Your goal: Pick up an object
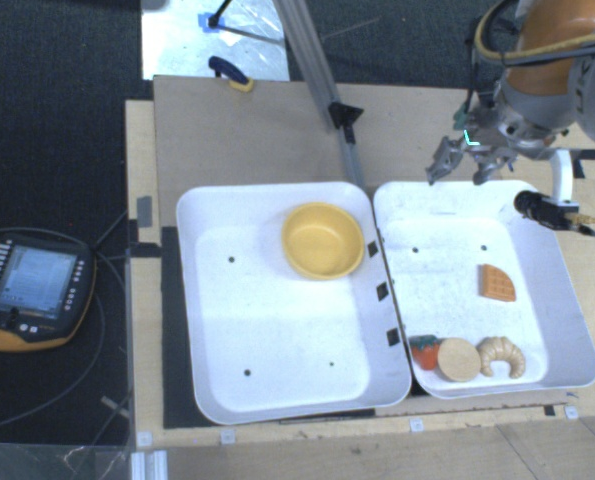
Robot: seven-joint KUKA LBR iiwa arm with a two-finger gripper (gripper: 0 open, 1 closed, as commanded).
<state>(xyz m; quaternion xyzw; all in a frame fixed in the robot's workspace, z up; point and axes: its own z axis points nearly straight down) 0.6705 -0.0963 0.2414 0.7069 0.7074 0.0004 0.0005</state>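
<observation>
Down front in the right bin — croissant, round biscuit, waffle; gripper hangs over the far rim, fingers spread, gripping nothing.

dark carpet floor around a tan bench

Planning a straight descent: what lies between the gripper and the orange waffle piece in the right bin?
In the camera view, bare white floor of the right bin lies between the gripper and the waffle piece.
</observation>
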